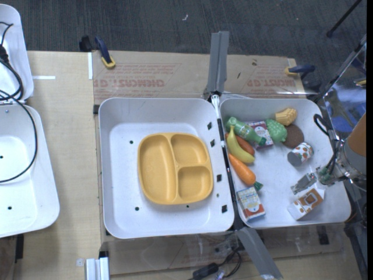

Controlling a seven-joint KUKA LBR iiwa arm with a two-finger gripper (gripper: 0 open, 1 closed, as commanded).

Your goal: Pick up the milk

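Dark carpet lies behind a pale wooden worktop (70, 92) that carries two shallow white bins side by side. From the fixed overhead camera, the left bin (116, 203) holds a yellow divided tray (175, 168) and nothing else. The right bin (274, 220) holds toy food: a banana (238, 147), a carrot (243, 169), a green bottle (245, 130), a corn cob (285, 116), a brown round piece (294, 136), a small printed cup (302, 152) and two cartons. The carton with the blue and orange label near the bin's front left corner looks like the milk (250, 203); it lies flat, just beside the carrot's tip. The other carton (307, 202) lies near the right wall. The hand (305, 183) hangs low at the right side, close above that second carton and well apart from the milk; whether its fingers are wide or narrow cannot be told. By this view, nothing is gripped or lifted, so the whole pick seems left to do.
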